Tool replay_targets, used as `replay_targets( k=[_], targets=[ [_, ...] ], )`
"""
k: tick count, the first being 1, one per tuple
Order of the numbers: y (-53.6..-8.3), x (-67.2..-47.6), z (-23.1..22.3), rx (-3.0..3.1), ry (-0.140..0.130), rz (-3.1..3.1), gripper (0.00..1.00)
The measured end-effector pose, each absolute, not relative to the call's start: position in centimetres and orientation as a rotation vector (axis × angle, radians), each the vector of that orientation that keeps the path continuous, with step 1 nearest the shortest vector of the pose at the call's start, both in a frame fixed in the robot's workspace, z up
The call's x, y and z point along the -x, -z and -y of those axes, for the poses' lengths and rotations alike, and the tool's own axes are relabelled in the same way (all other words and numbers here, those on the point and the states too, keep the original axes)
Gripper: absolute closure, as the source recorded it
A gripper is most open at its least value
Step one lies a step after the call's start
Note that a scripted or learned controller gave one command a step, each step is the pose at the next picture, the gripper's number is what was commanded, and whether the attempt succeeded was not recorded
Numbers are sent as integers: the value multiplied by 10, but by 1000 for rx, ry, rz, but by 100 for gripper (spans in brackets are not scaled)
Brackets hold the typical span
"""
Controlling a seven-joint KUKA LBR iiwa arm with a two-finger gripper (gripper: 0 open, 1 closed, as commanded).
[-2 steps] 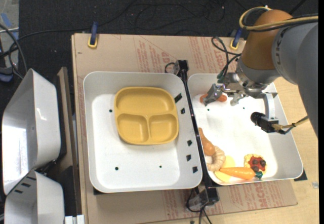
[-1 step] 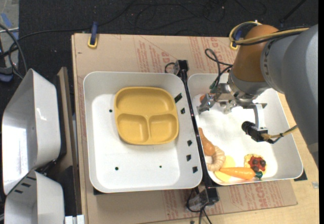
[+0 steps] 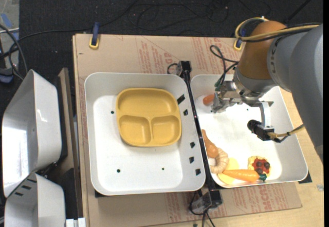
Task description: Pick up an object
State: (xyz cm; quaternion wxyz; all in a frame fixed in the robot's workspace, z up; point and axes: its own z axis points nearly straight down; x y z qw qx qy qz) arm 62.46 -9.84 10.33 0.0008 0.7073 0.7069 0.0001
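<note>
A: Where is the grey arm with the orange band [image 3: 262, 46] relative to the right shallow white bin [image 3: 290, 133]?

B: It reaches in over that bin's upper half, with the gripper [image 3: 222, 101] low over the bin's upper left part.

A: Are the fingers clenched, released, or grasping something?

B: I cannot tell; they are dark and small against the wrist hardware, and the gap between them is not readable.

A: What is closest to them?

B: A small orange-red rounded object [image 3: 207, 99] lies just beside the gripper, toward the bin's left wall. Whether they touch is unclear.

A: And the other things in that bin?

B: All are near its lower edge. A pale peach shrimp-like toy [image 3: 216, 153] lies along the left wall, below the gripper. An orange toy carrot [image 3: 240, 174] lies just below it, partly over a flat pale yellow piece [image 3: 232, 165]. A small yellow item with red and dark green spots [image 3: 259, 165] sits at the carrot's right end.

A: Anything outside the right bin?

B: The left shallow white bin [image 3: 103, 164] beside it holds a yellow three-compartment plastic plate [image 3: 149, 116]. Both bins rest on a tan cardboard-covered surface [image 3: 133, 51].
</note>
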Motion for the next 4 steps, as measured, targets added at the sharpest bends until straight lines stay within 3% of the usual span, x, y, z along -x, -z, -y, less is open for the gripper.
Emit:
replay_targets(
  k=[2,4],
  targets=[
    [-214,-636,95,-2216,-3,-2223,100],
    [-220,-581,-3,-2216,3,-2232,100]
  ],
)
